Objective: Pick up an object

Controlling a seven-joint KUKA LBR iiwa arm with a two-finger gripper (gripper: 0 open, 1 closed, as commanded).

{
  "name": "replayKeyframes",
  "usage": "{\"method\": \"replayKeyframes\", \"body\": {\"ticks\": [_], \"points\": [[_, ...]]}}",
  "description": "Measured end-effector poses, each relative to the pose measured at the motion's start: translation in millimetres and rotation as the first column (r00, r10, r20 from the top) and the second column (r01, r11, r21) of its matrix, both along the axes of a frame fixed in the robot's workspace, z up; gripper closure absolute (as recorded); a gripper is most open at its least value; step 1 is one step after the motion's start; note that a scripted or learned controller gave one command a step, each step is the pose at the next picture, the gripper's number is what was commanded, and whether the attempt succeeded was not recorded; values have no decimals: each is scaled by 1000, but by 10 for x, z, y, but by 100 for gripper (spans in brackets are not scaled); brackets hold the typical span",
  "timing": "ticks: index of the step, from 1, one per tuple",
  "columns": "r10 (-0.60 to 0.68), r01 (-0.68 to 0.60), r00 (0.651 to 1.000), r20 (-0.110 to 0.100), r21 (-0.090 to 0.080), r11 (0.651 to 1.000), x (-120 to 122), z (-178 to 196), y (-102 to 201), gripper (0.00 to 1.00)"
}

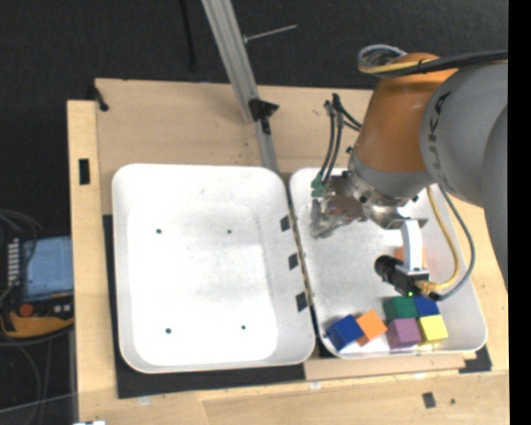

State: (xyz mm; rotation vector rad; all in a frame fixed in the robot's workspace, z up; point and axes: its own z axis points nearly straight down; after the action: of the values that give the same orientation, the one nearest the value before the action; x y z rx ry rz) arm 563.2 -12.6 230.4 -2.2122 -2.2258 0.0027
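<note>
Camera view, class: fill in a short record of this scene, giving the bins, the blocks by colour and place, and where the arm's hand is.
bins: left bin and right bin, side by side
blocks: blue block, orange block, purple block, yellow block, green block, clustered at the right bin's near edge
hand: hand over the right bin's far left part, apart from the blocks
held: nothing seen

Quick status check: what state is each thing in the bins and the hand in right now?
hand: low over the right bin's upper left, nothing seen in it
blue block: lying in the right bin, near corner
orange block: beside the blue block
purple block: beside the yellow block
yellow block: on the bin floor
green block: behind the purple block
right bin: holds all the blocks
</note>
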Motion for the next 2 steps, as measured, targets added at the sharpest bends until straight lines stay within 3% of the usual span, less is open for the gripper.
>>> {"method": "replayKeyframes", "body": {"ticks": [2], "points": [[3,-3,1000,4,1,1000,-57,58,1057,100]]}}
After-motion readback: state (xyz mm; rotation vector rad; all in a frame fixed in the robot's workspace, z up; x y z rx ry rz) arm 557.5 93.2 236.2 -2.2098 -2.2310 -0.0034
